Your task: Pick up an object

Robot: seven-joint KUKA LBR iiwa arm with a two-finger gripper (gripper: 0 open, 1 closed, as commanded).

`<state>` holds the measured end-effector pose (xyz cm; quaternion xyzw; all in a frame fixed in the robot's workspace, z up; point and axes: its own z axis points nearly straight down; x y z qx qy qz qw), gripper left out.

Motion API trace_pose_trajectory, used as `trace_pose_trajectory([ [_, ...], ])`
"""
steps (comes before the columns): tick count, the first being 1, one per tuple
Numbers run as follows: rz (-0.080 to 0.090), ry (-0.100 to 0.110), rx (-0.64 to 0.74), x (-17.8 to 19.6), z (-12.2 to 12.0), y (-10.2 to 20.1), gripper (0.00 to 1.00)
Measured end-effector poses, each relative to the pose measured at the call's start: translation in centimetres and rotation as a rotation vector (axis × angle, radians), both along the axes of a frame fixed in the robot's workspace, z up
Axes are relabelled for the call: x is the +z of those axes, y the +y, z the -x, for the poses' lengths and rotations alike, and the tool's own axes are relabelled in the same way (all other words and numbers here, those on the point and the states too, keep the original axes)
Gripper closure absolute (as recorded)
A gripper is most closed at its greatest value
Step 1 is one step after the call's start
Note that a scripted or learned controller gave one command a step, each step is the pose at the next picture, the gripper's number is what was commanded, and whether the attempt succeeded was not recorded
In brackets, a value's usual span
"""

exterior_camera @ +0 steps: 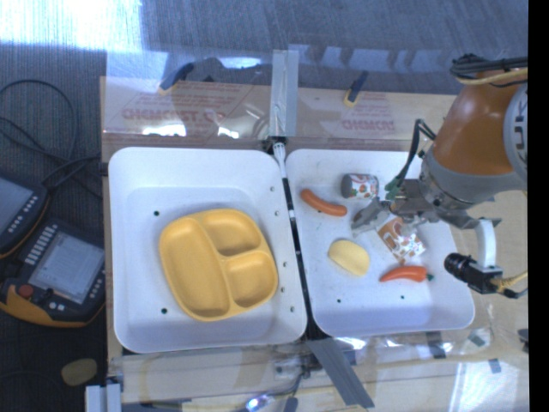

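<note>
2 bins sit side by side on the worktop (120, 350). The left bin (137, 187) holds a divided tray (218, 263) near its middle. In the right bin (322, 312), a sausage (322, 203) lies near the left wall, with a small can (359, 185) to its right, toward the back. A potato-shaped piece (349, 257) lies in front of the sausage. To its right lie a packet (401, 239) and, just in front of that, a carrot-shaped piece (404, 274). The end effector (377, 211) hangs over the right bin, between can and packet. A handheld control pad (53, 273) lies left of the bins.
</note>
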<state>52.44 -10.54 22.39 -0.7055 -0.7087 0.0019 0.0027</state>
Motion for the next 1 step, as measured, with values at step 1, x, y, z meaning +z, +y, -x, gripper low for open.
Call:
trace_pose_trajectory([
  [1, 0.0, -0.006, 0.198, -10.01, -6.65, -4.17, 0.0],
])
